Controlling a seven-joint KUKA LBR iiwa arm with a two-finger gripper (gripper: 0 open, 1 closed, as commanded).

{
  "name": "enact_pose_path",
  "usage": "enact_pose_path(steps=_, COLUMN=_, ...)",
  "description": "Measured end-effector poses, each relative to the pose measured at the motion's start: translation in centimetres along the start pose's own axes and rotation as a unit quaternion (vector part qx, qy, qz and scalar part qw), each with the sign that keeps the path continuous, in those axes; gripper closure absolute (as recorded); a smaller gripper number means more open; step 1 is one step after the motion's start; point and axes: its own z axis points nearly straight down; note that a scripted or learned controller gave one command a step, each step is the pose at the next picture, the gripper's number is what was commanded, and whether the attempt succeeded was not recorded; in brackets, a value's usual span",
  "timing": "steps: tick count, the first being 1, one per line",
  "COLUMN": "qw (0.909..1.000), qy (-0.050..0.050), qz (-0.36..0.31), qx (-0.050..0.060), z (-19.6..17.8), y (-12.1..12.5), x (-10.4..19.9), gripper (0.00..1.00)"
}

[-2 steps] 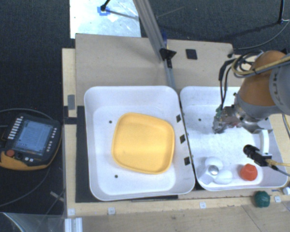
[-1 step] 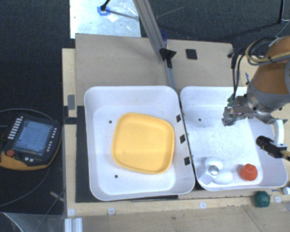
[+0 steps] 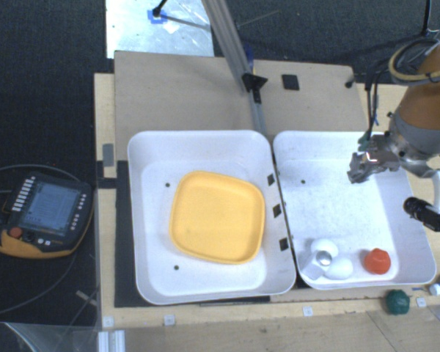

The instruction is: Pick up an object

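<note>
The dark two-finger gripper (image 3: 364,166) is hovering over the right white bin (image 3: 330,196); its grip cannot be told. A small orange-red plastic cup (image 3: 378,261) is sitting near that bin's front edge, so descending squarely above it looks wisest.

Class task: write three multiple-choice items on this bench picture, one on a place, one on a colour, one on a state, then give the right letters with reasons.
1. Where does the yellow plate lie?
A. left bin
B. right bin
C. the floor

2. What colour is the small cup in the right bin?
A. blue
B. orange-red
C. black

3. How does the gripper stand?
A. over the right bin's far part
C. pressed on the plate
B. outside both bins

Key: 1 A, the plate fills the left bin. 2 B, it sits orange-red by the near right corner. 3 A, it hangs above the bin's far right part.
</note>
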Motion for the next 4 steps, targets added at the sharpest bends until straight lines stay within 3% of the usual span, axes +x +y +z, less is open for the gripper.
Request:
enact_pose_path(steps=1, qw=1.0000, qy=0.000, qz=0.000, qx=0.000, z=-3.4, y=0.1, x=0.0, gripper=1.00)
enact_pose_path(steps=3, qw=1.0000, qy=0.001, qz=-0.002, qx=0.002, z=-2.7, y=4.5, x=10.4, gripper=1.00)
enact_pose_path(steps=4, qw=1.0000, qy=0.001, qz=-0.002, qx=0.002, z=-2.5, y=5.2, x=14.8, gripper=1.00)
